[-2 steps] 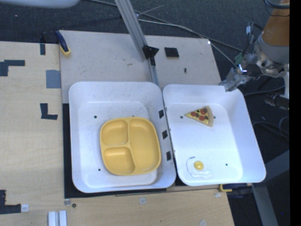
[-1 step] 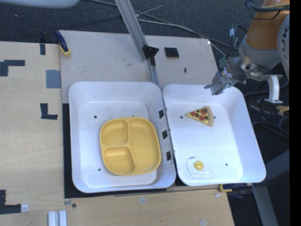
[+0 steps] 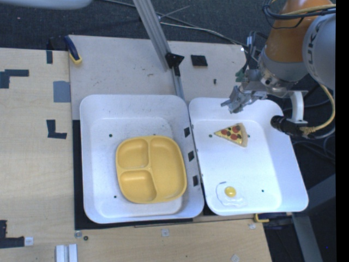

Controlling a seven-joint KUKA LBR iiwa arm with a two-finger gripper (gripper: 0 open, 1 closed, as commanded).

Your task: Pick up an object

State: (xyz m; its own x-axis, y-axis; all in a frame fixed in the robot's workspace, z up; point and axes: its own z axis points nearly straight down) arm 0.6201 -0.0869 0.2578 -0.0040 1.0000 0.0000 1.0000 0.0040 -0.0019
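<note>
A toy pizza slice lies in the right white bin, toward its far half. A toy fried egg rests near that bin's front edge. My gripper hangs over the far edge of the right bin, above and just behind the pizza slice, with nothing visible between its fingers. A yellow divided plate sits in the left white bin.
A metal pole slants up from between the bins at the back. Cables and a black fitting hang at the right bin's right rim. Tape marks lie on the wooden bench at left.
</note>
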